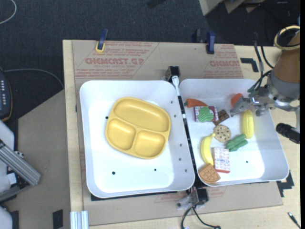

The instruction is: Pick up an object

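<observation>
The robot arm comes in from the right side. It is grey with an orange band near the top. Its wrist bends down and to the left. The gripper sits low at the end, pointing left.

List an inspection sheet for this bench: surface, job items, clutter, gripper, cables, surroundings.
Surface: board-topped bench, two white bins side by side.
Job items: right bin holds toy food: corn cob, banana, cookie, waffle.
Clutter: yellow divided plate in left bin.
Gripper: gripper low over right bin's far side, above the corn cob; finger state unclear.
Cables: dark cable by the arm.
Surroundings: dark carpet.
</observation>
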Controlling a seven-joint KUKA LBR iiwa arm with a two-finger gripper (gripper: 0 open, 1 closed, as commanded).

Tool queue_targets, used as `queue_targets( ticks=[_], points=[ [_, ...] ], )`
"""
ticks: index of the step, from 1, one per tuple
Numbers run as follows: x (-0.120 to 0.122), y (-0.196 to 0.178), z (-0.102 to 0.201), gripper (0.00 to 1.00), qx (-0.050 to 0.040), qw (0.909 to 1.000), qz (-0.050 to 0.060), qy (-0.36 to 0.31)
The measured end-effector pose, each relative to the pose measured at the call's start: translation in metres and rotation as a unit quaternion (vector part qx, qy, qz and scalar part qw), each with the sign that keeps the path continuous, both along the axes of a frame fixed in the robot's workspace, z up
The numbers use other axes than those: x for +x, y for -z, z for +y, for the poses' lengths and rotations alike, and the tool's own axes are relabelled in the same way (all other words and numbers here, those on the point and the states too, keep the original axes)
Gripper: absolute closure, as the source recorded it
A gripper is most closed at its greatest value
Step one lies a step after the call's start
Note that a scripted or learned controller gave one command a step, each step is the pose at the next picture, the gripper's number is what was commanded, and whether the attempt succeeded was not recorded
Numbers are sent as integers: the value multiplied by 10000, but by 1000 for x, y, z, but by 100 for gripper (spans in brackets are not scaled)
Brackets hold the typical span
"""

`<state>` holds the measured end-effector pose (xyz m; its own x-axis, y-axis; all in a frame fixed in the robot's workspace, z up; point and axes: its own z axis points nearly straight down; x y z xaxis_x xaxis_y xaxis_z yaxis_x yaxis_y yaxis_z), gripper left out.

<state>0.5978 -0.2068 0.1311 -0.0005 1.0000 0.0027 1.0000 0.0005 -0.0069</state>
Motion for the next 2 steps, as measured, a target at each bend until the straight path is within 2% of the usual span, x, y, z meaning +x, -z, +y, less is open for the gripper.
queue_targets(
  ticks=[1,2],
  points=[
    [-1,50,1,0,-4,10000,-4,0],
    [1,35,1,100,-18,10000,-43,-2]
  ],
)
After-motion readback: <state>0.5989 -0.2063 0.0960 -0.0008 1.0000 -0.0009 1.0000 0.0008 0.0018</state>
